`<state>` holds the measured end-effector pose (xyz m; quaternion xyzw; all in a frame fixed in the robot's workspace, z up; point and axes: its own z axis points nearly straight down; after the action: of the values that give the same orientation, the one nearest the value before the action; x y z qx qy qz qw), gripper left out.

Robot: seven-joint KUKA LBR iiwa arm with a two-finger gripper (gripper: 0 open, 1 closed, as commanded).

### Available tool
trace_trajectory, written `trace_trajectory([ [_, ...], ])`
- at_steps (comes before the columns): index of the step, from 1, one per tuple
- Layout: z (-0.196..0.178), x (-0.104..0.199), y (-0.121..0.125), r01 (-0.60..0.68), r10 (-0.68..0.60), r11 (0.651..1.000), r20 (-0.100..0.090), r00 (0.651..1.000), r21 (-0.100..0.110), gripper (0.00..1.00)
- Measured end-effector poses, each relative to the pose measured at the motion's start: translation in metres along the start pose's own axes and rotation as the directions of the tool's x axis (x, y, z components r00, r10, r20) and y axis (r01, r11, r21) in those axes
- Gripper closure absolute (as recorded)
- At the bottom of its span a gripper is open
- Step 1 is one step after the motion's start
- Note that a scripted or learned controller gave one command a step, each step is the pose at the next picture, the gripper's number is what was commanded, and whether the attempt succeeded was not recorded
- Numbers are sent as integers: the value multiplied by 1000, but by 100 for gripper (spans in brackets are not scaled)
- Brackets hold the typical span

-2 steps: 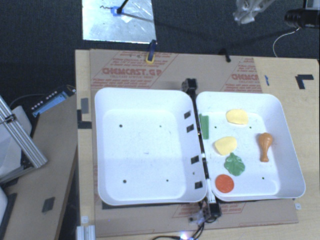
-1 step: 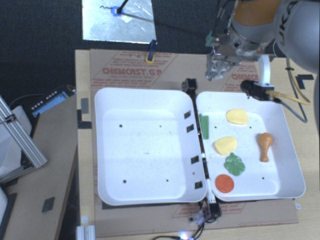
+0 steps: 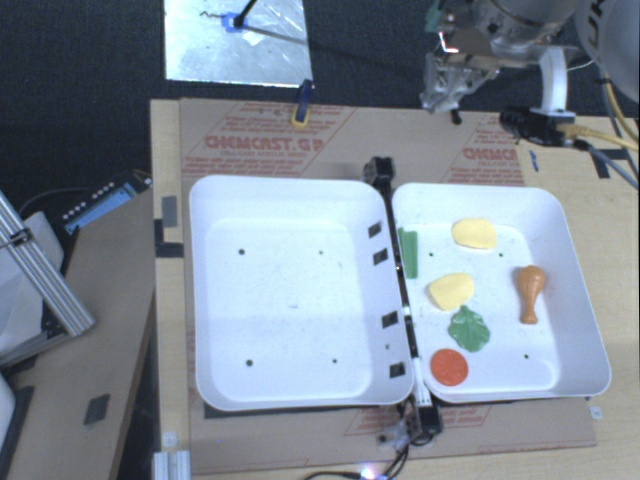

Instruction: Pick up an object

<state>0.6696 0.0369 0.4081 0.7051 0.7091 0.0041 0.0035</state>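
Two white bins point(image 3: 290, 208); the right one holds two pale yellow pieces point(image 3: 473, 233), a green leaf point(image 3: 468, 328), a red-orange disc point(image 3: 449, 367), an orange-brown drumstick point(image 3: 529, 290) and a green strip point(image 3: 408, 252).

I see six small things lying flat in the right bin point(image 3: 580, 268): a pale yellow piece point(image 3: 473, 233) near the top, a second yellow piece point(image 3: 451, 290) below it, a brown drumstick point(image 3: 530, 291) to their right with its thick end up, a green leaf point(image 3: 469, 329), an orange-red disc point(image 3: 449, 367) lowest, and a green strip point(image 3: 408, 252) along the left wall
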Motion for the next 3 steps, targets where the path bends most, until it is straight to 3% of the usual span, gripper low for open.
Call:
trace_trajectory([
  [3,-96,17,0,-1,1,1000,0,1000,5,100],
])
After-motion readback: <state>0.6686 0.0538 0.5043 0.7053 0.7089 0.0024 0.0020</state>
